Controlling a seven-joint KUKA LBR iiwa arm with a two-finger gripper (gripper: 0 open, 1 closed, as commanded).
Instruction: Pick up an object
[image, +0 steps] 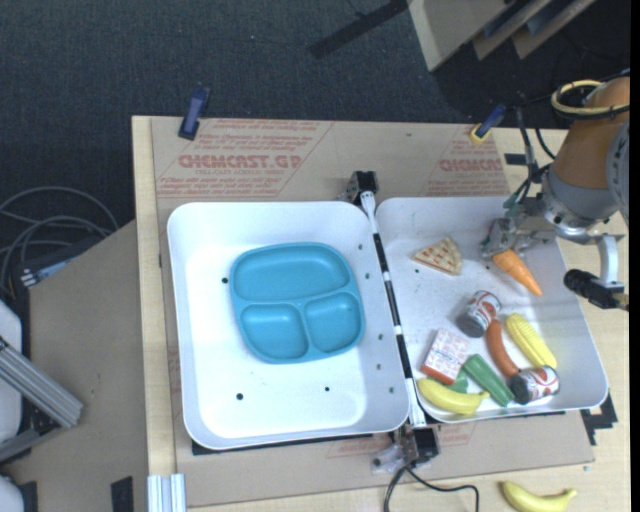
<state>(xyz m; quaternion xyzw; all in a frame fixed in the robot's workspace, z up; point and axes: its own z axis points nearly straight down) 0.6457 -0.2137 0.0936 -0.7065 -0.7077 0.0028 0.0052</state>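
Gripper (503, 240) beside carrot (519, 271), blue tray (297, 301) left bin

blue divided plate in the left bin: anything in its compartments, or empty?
Empty. The blue divided plate lies flat in the left bin, and all three compartments show bare blue. The toy food sits in the right bin.

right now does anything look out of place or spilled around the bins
One thing: a yellow banana lies outside the bins, on the bench past the right bin's near edge, while the other toy foods, including a second banana, sit inside that bin. Nothing looks spilled or broken.
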